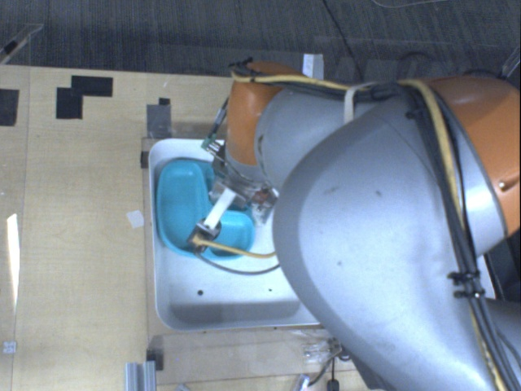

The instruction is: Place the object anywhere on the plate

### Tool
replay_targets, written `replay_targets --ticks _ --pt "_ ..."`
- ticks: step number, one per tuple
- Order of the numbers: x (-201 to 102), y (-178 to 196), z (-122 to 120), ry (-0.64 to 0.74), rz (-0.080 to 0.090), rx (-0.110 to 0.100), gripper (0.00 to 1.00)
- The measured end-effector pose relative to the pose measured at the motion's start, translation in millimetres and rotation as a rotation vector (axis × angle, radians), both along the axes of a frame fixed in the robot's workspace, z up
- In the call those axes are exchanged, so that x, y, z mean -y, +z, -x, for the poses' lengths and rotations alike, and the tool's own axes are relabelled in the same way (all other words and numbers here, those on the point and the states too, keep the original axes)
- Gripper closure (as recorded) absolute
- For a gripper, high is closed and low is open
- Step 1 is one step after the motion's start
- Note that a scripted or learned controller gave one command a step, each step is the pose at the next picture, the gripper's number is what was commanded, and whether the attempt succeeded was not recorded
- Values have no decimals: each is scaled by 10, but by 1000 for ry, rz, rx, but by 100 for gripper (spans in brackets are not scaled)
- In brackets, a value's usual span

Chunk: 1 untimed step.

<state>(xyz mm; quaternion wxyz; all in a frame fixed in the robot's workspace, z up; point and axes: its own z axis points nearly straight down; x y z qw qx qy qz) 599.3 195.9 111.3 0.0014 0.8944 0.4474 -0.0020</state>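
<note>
Blue plate (181, 195) in white bin (220, 308), centre-left of frame. Tool (244, 194) above plate's right edge; spread or pressed together, can't tell.

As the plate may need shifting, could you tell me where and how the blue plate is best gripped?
Probably by its raised rim at the lower-left corner, from straight above, one finger inside the lip and one outside. The blue plate lies flat in the white bin, too broad to span; bare floor borders that corner, while the arm covers its right side.
</note>
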Motion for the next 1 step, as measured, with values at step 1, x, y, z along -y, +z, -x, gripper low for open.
replay_targets --ticks 1 --pt "32 538 195 100 -6 6 0"
